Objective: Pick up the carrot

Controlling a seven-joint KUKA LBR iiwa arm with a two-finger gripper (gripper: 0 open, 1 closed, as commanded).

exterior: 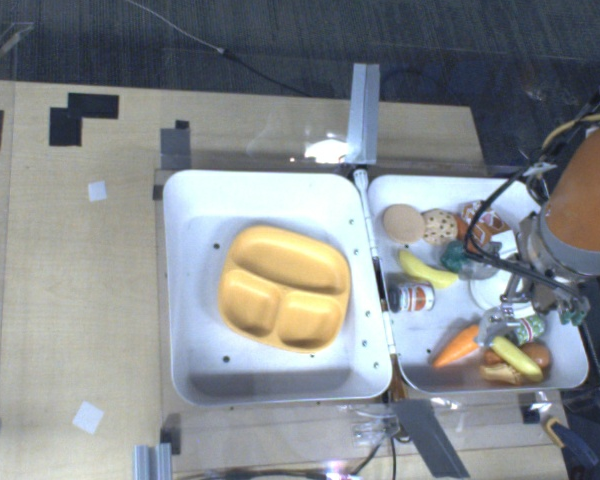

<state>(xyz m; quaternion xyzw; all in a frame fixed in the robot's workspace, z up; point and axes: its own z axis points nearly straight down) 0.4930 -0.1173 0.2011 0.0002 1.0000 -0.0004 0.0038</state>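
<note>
Pale wooden bench (70, 298) carried two white bins. Down in the right bin (420, 378), near its front edge, the carrot (457, 346) lay beside a banana (515, 356), and the gripper (501, 325) hovered just above its thick end; whether that claw was open or closed, I couldn't tell. Further back sat a can (412, 297), then a cookie (439, 226).

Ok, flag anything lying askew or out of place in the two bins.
One thing: the small can in the right bin lies on its side beside the banana rather than standing. The yellow divided tray in the left bin sits slightly rotated against the bin's edges.
</note>
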